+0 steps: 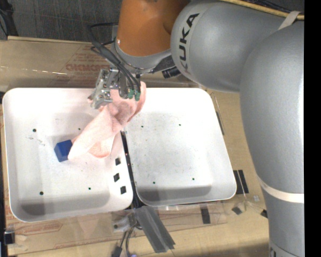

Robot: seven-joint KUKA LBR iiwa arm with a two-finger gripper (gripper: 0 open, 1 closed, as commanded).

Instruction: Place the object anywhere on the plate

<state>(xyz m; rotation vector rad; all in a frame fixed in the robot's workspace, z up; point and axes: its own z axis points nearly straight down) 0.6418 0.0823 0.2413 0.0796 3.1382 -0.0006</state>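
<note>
A pink cloth (109,123) stretches from my gripper (116,94) down and to the left onto the floor of the left bin (27,116). Its upper end is bunched between the fingers, above the bins' shared wall near the back. The gripper is shut on it. The cloth's lower end rests next to a blue block (63,150). A rounded pink edge (100,153) shows under that lower end; I cannot tell whether it is a plate or part of the cloth.
The right bin (176,154) holds only dark specks. The arm's orange band and big grey links hang over the back and right of the view. Black tape marks sit on the wall between the bins.
</note>
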